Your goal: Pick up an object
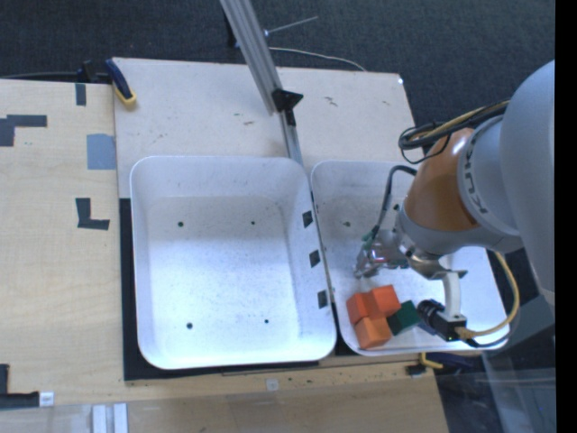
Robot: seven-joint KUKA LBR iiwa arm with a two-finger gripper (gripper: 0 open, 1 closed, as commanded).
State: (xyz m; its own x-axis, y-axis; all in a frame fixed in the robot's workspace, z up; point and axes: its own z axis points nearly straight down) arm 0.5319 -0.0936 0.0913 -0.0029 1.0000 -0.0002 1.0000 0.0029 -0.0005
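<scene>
Two white bins sit on the table (54,179); orange blocks (373,316) and a green block (403,316) lie at the right bin's (347,192) near edge. I judge this as the approach step. My gripper (372,262) hangs just above them, wrist bent down; its opening I cannot tell. Next, descend accurately.

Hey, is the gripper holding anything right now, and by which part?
Cannot be told: the gripper sits just above the orange blocks, with nothing visibly gripped.
</scene>
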